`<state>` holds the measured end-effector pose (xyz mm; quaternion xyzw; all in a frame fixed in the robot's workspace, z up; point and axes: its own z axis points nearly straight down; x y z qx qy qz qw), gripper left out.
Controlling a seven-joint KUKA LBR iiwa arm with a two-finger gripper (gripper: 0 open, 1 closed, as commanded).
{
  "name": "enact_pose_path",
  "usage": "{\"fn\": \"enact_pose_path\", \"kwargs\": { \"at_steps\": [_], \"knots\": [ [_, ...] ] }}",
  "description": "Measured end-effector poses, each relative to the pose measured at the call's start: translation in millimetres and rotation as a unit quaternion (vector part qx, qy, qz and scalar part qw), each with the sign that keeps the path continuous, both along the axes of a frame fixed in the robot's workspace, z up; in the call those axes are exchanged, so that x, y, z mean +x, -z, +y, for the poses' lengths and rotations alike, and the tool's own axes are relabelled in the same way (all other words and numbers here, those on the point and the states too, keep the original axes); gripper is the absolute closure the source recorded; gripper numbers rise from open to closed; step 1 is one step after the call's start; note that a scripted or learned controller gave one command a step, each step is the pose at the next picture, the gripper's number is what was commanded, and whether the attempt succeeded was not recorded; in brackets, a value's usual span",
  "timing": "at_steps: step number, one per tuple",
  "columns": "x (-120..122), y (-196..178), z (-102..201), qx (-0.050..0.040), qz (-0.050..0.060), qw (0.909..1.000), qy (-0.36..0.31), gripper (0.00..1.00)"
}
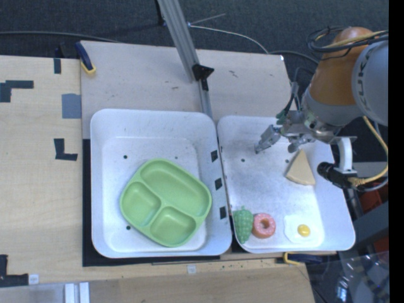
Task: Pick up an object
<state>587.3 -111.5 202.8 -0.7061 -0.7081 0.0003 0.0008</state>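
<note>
My gripper (pixel 279 144) hangs over the back part of the right bin (pixel 252 175), its two fingers spread open with nothing between them. Just to its front right lies a tan cheese wedge (pixel 302 168), apart from the fingers. Along the bin's front edge sit a green knobbly toy (pixel 243 225), a pink-iced donut (pixel 263 225) and a fried egg (pixel 303 230).
The left bin (pixel 107 137) holds a green divided plate (pixel 166 202). A slanted metal pole (pixel 183 36) rises behind the bins. Bare white floor lies in the middle of the right bin.
</note>
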Motion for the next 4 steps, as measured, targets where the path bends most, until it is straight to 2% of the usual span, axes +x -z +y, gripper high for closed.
{"fn": "enact_pose_path", "kwargs": {
  "at_steps": [1,2,3,4],
  "knots": [
    [0,0,0,0.0,0.0,1.0,0.0,0.0],
    [1,50,10,-0.0004,0.003,1.0,0.0,0.0],
    [-2,112,2,-0.0006,0.003,1.0,0.001,0.0],
    [-2,114,3,-0.0008,0.0,1.0,0.001,0.0]
  ]
}}
